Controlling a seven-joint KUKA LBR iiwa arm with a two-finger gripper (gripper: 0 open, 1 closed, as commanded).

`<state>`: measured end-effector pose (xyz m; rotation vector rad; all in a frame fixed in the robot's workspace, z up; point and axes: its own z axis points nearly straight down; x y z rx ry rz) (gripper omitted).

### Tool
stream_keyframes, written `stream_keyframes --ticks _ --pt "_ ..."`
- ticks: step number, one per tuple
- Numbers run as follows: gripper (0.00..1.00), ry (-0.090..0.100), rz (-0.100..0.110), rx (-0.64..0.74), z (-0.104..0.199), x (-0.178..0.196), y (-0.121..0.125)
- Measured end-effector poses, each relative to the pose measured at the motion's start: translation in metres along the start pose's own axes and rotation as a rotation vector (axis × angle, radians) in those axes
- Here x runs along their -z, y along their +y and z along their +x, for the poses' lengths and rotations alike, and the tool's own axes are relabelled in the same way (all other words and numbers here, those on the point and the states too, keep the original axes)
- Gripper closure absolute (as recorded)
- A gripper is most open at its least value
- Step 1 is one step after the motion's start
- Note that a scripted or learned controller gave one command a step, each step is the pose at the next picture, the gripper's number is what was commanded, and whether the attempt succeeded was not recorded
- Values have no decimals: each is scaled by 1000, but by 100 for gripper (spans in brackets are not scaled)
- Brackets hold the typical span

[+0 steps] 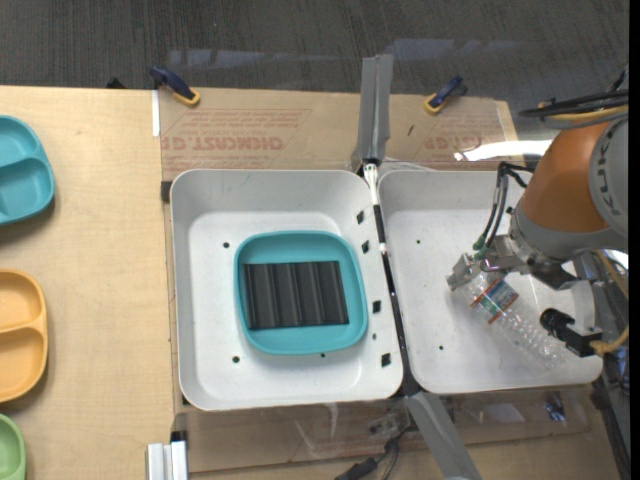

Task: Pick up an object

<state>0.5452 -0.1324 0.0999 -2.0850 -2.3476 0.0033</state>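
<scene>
A clear plastic bottle with a coloured label lies on its side in the right bin, slanting from the bin's middle toward its front right corner. My gripper hangs low over the bottle's upper left end, under the orange band of the arm. It looks to be touching or just above that end. A teal tray with a dark ribbed insert sits flat in the middle of the left bin.
A raised divider separates the two bins. On the wooden bench at the far left lie a teal plate, an orange plate and a green one. Clamps hold cardboard behind the bins.
</scene>
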Motion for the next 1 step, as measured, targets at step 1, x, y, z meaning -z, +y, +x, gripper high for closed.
stream_keyframes --ticks 1 --pt "100 -1 -3 84 70 92 12"
